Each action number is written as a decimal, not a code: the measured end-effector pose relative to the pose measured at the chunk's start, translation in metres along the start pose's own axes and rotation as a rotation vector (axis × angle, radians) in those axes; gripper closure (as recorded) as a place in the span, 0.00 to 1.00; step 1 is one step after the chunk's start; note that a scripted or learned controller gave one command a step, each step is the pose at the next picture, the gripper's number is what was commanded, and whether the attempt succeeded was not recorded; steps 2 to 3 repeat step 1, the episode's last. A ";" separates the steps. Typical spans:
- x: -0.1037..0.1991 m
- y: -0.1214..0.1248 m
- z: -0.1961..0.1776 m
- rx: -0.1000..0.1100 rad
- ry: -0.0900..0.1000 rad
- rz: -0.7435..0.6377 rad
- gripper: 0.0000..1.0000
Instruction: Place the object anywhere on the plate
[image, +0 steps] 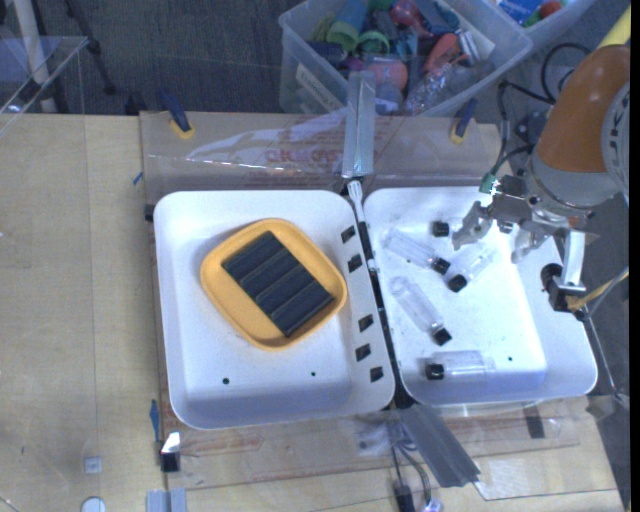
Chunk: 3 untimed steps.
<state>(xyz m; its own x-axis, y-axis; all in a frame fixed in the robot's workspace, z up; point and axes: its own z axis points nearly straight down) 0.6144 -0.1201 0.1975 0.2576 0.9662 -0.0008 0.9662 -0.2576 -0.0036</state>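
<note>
Plate (222, 268): yellow, squarish, in the left bin (190, 390); a dark ribbed slab (278, 281) lies on it.
Objects: clear vials with black caps scattered in the right bin (530, 345): one near the far-left part (415, 248), one mid-bin (470, 270), one lower (418, 306), one at the near edge (458, 366).
Surroundings: a clear tub of coloured clutter (405, 45) stands behind the bins; a row of black clips (362, 322) runs along the divider between them.
Hard to make out: the vials are see-through and blend into the white floor.
Gripper (495, 225): over the far right of the right bin, just above the mid-bin vial; whether its fingers are apart or together cannot be told, and nothing is visibly held.
</note>
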 end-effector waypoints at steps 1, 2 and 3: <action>0.020 -0.033 -0.025 0.001 0.001 -0.091 0.00; 0.020 -0.033 -0.025 0.001 0.001 -0.091 0.00; 0.020 -0.033 -0.025 0.001 0.001 -0.091 0.00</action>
